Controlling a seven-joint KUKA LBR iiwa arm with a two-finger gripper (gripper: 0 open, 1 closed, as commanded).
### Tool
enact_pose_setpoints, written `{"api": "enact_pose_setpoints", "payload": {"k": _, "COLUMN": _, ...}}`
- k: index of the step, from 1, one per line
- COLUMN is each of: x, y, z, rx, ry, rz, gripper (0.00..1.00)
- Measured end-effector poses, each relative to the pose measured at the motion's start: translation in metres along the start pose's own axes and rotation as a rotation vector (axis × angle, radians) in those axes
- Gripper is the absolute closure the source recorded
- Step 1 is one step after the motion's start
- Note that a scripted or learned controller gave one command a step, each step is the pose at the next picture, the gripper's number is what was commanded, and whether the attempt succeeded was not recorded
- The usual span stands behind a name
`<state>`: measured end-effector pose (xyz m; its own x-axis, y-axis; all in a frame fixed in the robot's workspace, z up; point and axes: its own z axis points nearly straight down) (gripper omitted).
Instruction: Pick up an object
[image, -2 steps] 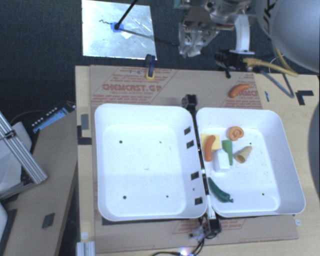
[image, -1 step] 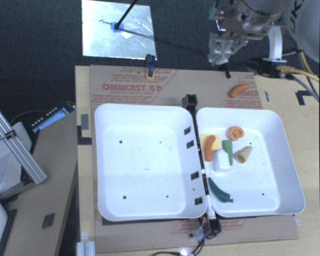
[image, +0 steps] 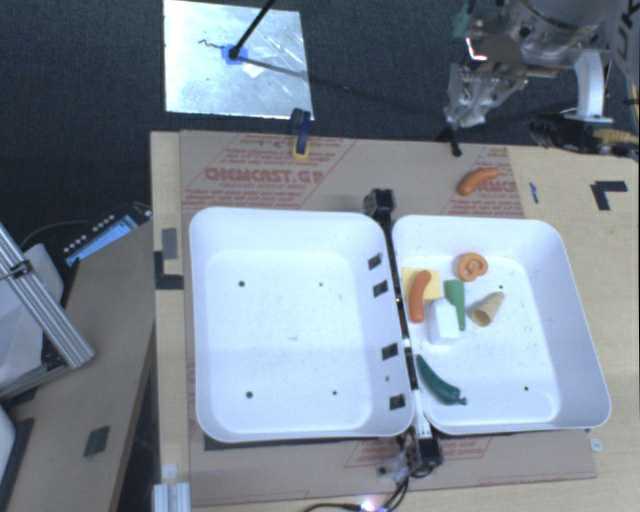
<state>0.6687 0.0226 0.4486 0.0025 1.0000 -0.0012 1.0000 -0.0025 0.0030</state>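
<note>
My gripper (image: 470, 100) hangs high above the bench's far edge, beyond the right bin (image: 575, 330), with nothing seen between its fingers. In the right bin lie an orange sausage shape (image: 418, 293) on a yellow block (image: 429, 287), an orange swirl (image: 471, 266), a green stick (image: 456, 304), a tan cone (image: 487, 308), a white block (image: 444, 322) and a dark green pod (image: 438, 381). Another orange sausage (image: 478, 180) rests on the cardboard behind the bin.
The left bin (image: 290, 320) sits beside the right one, joined by black clips (image: 380, 290) along the shared wall. A yellow and blue clamp (image: 299, 135) stands at the back of the bench. A shiny metal sheet (image: 235, 60) lies on the floor beyond.
</note>
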Motion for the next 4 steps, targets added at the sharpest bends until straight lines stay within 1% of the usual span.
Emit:
{"api": "enact_pose_setpoints", "payload": {"k": 1, "x": 0.005, "y": 0.000, "z": -0.024, "rx": -0.002, "ry": 0.001, "rz": -0.007, "gripper": 1.00}}
{"api": "enact_pose_setpoints", "payload": {"k": 2, "x": -0.067, "y": 0.000, "z": 0.003, "rx": 0.003, "ry": -0.001, "rz": 0.003, "gripper": 1.00}}
{"api": "enact_pose_setpoints", "payload": {"k": 3, "x": -0.166, "y": -0.001, "z": 0.006, "rx": 0.000, "ry": -0.003, "rz": 0.006, "gripper": 1.00}}
{"api": "enact_pose_setpoints", "payload": {"k": 4, "x": -0.229, "y": -0.001, "z": 0.050, "rx": 0.005, "ry": -0.001, "rz": 0.003, "gripper": 1.00}}
